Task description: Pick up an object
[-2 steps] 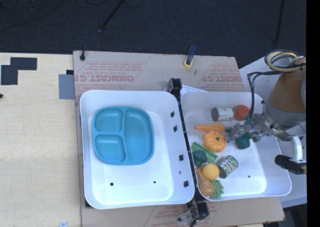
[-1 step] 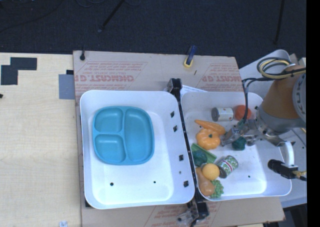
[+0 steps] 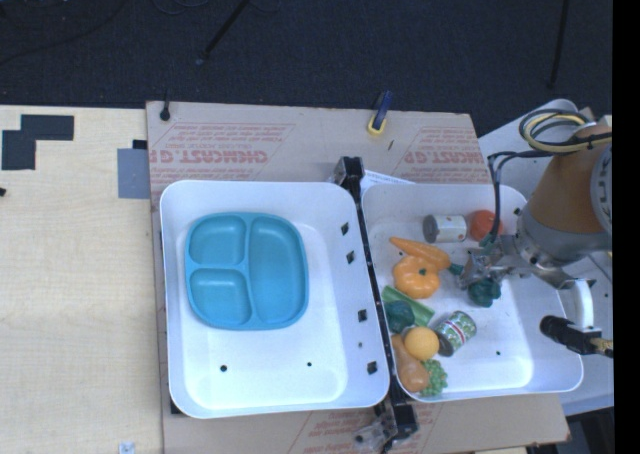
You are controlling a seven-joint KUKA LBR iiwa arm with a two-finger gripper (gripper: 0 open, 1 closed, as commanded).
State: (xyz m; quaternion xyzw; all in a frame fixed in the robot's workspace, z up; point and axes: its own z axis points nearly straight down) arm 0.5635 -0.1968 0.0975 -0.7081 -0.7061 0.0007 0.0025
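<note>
My gripper is down in the right bin, near its middle right. A small dark green object lies right under its tip; I cannot see whether it is gripped. To the left of the gripper are an orange pepper and a carrot. Behind the gripper lie a grey can and a red ball-like object. A green-labelled can, a yellow lemon and a green vegetable are at the front left of the bin.
The left bin holds a blue divided plate. A black divider runs between the bins. A leafy orange item sits in the right bin's front left corner. The arm's orange band is over the bin's right edge.
</note>
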